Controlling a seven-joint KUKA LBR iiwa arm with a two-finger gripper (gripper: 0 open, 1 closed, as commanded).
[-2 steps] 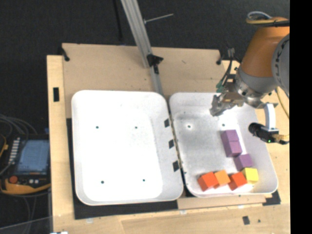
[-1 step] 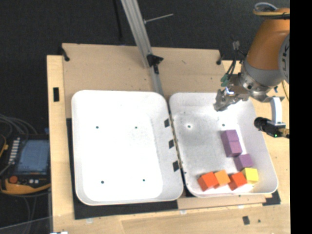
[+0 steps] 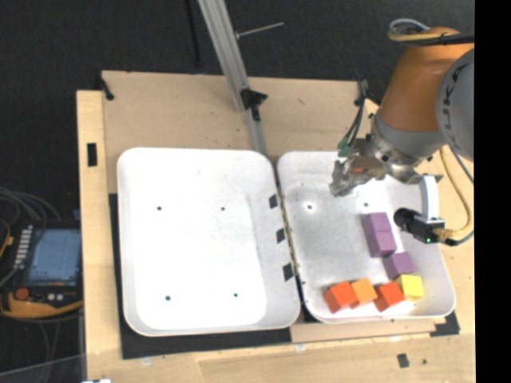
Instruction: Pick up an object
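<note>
Nothing picked yet.
My gripper [image 3: 345,180] hangs over the right bin [image 3: 319,230]; its grip I cannot tell; purple block [image 3: 378,233] untouched.

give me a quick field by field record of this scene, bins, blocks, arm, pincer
left bin: white, shallow, a few dark dots on its floor
right bin: white, holds all the blocks
purple blocks: long one, smaller one just below it
orange blocks: two side by side at the near rim
red block: beside the yellow block
arm: reaches in from the right
pincer: over the right bin's far part, apart from the blocks
</note>
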